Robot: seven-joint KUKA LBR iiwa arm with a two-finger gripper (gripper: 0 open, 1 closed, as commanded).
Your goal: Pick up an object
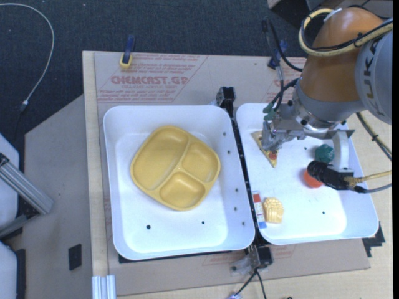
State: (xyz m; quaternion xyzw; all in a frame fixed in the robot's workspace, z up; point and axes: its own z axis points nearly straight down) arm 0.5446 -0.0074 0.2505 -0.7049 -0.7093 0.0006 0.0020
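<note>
My gripper [272,143] is low in the right bin [299,224], near its far left corner. It sits directly over a small yellow and red wedge-shaped toy [272,159], whose ends stick out on either side of the gripper. A yellow corn-like toy [272,209] lies near the bin's front left. An orange-red toy [311,177] and a teal toy [324,151] lie to the right of the gripper, partly hidden by the arm's black fitting.
The left bin [124,217] holds a yellow divided plate [176,167]. A black divider with clips [240,161] runs between the bins. The arm's orange band [340,36] and cables hang above the right bin's far side.
</note>
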